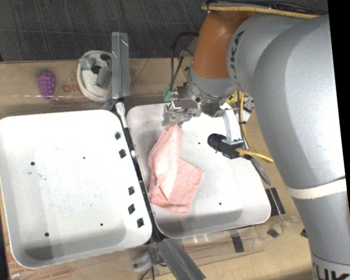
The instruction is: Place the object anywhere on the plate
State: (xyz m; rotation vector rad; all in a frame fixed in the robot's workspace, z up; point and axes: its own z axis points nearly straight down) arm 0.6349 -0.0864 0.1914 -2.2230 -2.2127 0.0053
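A: Start with the near edge. What sits on the worktop (71, 274)?

B: Two shallow white bins side by side. The left bin (18, 184) shows bare floor with a few dark specks. The right bin (256, 205) holds a pink cloth (172, 174), crumpled, lying along the bin's left half, its bulk toward the near side.

A: And the cloth's far end?

B: It narrows to a peak that rises to the gripper (175, 116), which is at the far-left corner of the right bin. The gripper is pinching the pink cloth by that top corner; the rest of the fabric rests on the bin floor.

A: How is the arm posed?

B: The grey arm (296, 105) comes in from the right, large over the right bin's edge, with the orange band (214, 42) above the wrist, bending down to the gripper.

A: Anything beyond the bins?

B: On the far strip of worktop, a small purple object (46, 83) at left and a white coil-like item (93, 73) just beside a grey post (119, 64).
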